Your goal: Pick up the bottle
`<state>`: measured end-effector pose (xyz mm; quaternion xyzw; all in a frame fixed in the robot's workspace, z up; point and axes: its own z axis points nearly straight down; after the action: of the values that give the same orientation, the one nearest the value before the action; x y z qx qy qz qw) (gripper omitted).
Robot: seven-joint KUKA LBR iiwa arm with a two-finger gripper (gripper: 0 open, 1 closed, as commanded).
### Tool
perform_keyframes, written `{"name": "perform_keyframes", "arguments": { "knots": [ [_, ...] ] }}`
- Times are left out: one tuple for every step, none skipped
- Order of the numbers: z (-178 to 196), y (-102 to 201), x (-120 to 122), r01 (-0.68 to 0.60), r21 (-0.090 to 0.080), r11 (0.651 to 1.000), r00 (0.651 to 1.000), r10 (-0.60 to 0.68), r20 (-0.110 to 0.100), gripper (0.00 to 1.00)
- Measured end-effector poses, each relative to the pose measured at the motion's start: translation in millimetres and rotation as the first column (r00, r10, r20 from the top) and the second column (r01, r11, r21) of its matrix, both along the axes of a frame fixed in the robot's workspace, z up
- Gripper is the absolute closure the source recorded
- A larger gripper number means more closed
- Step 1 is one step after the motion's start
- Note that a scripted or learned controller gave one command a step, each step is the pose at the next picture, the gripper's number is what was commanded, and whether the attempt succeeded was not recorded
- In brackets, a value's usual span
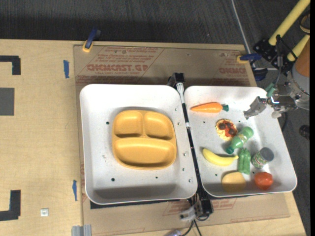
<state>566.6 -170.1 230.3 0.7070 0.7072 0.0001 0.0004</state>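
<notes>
Hand [253,108] over right bin [288,168] edge, clear of bottle [239,137].

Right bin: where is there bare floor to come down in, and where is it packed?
Bare floor in the right bin: the far strip behind the carrot, and the left side between carrot and banana. Packed: the near-right corner, around the green bottle, can and tomato.

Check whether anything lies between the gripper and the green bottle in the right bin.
Nothing visible does. The gripper hangs over the right bin near its far right side, and the green bottle lies just nearer the camera; only bare bin floor shows between them.
</notes>
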Motion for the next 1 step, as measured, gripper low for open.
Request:
{"name": "perform_keyframes", "arguments": {
  "knots": [
    [-144.0, -21.4, -32.7, -0.103, -0.002, 0.995, 0.995, 0.103, 0.003, 0.00]
  ]
}}
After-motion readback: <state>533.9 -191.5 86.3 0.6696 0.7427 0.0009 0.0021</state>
